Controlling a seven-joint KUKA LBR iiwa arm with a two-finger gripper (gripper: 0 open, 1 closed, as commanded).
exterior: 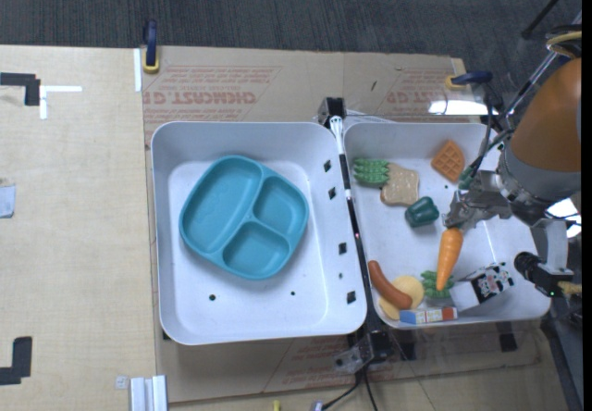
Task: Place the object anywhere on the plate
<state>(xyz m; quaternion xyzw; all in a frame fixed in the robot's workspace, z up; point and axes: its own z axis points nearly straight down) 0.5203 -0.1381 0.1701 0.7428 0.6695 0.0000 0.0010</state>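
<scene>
A teal plate (243,216) with three compartments lies in the left bin (176,298). In the right bin (532,307), an orange toy carrot (448,256) lies with its green leaves toward the front. My gripper (462,212) hangs over the right bin, directly at the carrot's narrow far end. I cannot make out from this angle whether it touches the carrot. The arm's orange band (555,113) is at the right edge.
The right bin also holds a green vegetable (369,170), a bread slice (400,186), a waffle (449,160), a green pepper (422,211), a sausage (389,286), a yellow piece (408,290), a small box (427,315) and a black-and-white item (488,282). The bins' walls meet at the middle.
</scene>
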